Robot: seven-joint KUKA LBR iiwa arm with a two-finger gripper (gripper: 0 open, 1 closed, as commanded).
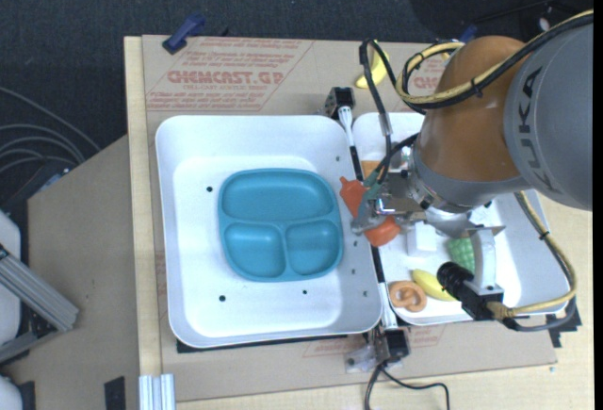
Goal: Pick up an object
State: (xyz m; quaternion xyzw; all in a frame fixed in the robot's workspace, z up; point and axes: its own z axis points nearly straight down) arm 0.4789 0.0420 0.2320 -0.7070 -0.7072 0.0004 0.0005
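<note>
Red "CHEMCAST" print on the brown board (236, 73) under the bins, rest of that text unreadable; part of "KUKA" on the grey arm (556, 116). Arm comes in from the right, orange band over the right bin (542, 281), hiding most of it. Gripper (369, 208) sits at the divider between bins, an orange-red object (382, 231) right at it; can't tell if it's grasped. Blue divided tray (281, 222) in left bin (188, 210). Banana (431, 285) and pretzel-like piece (407, 297) in right bin's near corner.

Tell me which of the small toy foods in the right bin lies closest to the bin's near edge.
The small tan ring-shaped pretzel piece lies lowest, in the right white bin's near-left corner. The yellow banana beside it and the green piece sit farther up.
</note>
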